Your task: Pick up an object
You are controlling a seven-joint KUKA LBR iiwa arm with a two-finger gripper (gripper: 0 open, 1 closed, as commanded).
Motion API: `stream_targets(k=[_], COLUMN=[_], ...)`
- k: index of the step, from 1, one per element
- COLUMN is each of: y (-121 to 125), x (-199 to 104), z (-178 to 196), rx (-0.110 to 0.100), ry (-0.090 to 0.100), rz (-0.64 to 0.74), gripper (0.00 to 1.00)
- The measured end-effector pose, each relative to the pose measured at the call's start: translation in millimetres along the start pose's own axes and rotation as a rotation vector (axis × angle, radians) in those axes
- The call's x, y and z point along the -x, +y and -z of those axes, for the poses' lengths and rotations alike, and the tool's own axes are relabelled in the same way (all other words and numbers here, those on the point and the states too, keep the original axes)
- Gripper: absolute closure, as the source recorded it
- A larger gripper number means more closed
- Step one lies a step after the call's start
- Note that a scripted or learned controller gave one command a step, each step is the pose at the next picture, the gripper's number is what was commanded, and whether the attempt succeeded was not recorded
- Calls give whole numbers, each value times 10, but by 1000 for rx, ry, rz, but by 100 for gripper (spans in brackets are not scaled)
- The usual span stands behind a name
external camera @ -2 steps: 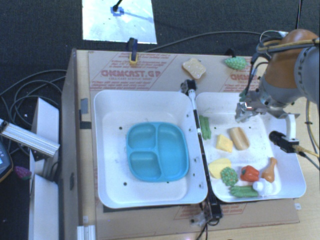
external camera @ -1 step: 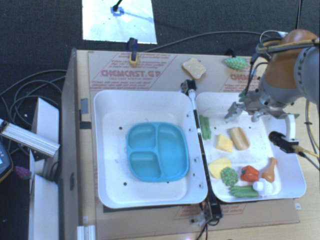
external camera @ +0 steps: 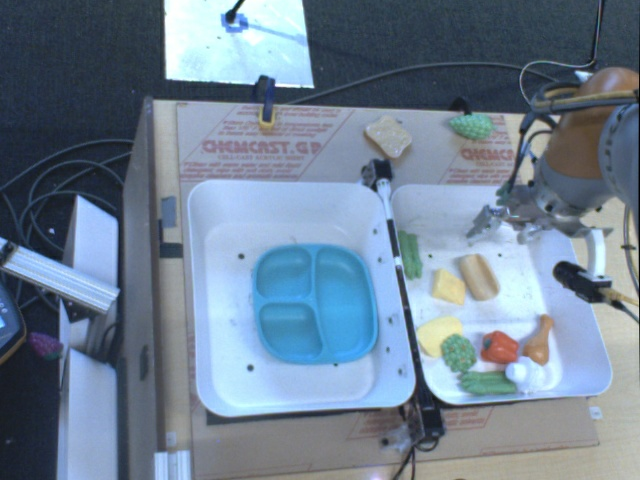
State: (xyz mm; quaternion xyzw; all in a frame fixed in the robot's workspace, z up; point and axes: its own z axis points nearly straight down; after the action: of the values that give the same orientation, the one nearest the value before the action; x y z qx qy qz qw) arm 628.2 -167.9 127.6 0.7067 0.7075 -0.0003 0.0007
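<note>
Green pod (external camera: 488, 382) sits at the near rim of the right bin (external camera: 445, 233), untouched like everything else, so nothing's picked up yet and the whole grab is left. Closest candidate is the tan bun (external camera: 479, 276), just to the near side of my jaws, not touching. Can't tell if they're apart or together.

The arm (external camera: 590, 138) behind the jaws of the gripper (external camera: 487, 222) runs off the right edge, its upper part lost. Well below the jaws, a white lump (external camera: 522, 373) sits between a green pod (external camera: 488, 382) and a drumstick (external camera: 540, 340); I can't make out what it is. Left of the jaws, a green vegetable (external camera: 410, 255) lies along the divider (external camera: 398, 298); whether it leans on it I can't tell. Far left of the jaws, a dark device (external camera: 6, 320) is cut off by the edge, and a purple thing (external camera: 44, 345) nearby is too small to name.
</note>
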Motion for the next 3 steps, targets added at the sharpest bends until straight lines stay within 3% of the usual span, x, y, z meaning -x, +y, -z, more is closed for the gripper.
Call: stream_targets(k=[1, 2, 3], y=[-201, -394, -1070], x=[-223, -278, -413], z=[-435, 623, 388], rx=[0, 5, -1], ry=[2, 0, 2], rz=[2, 2, -1], gripper=[0, 0, 0])
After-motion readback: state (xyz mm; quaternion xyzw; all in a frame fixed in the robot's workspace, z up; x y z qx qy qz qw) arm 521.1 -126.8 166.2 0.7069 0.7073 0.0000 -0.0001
